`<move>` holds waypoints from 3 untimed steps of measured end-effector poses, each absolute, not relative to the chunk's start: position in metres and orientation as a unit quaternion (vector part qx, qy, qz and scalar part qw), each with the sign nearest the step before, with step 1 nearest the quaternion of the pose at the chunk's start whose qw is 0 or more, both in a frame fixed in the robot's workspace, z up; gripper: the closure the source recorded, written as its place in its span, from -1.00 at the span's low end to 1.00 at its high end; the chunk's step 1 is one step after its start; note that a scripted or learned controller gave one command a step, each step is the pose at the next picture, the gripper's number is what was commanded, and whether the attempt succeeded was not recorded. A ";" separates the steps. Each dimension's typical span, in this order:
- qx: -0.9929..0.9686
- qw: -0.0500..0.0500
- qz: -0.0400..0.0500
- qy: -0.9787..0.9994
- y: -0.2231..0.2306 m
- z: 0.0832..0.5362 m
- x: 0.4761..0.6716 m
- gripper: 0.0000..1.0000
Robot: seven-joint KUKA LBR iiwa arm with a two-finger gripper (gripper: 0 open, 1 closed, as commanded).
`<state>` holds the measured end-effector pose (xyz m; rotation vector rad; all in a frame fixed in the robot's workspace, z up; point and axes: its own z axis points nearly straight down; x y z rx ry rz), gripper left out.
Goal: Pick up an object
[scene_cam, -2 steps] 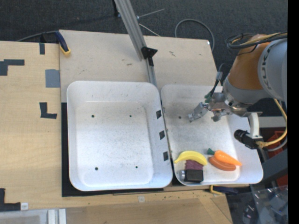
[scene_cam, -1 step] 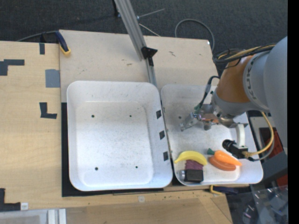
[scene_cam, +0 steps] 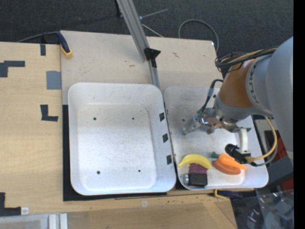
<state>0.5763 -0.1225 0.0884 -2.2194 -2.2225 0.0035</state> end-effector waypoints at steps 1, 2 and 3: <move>-0.706 0.000 0.001 -0.708 -0.122 0.099 0.577 1.00; -0.706 -0.002 -0.001 -0.708 -0.118 0.160 0.572 1.00; -0.707 -0.001 -0.001 -0.707 -0.124 0.204 0.572 1.00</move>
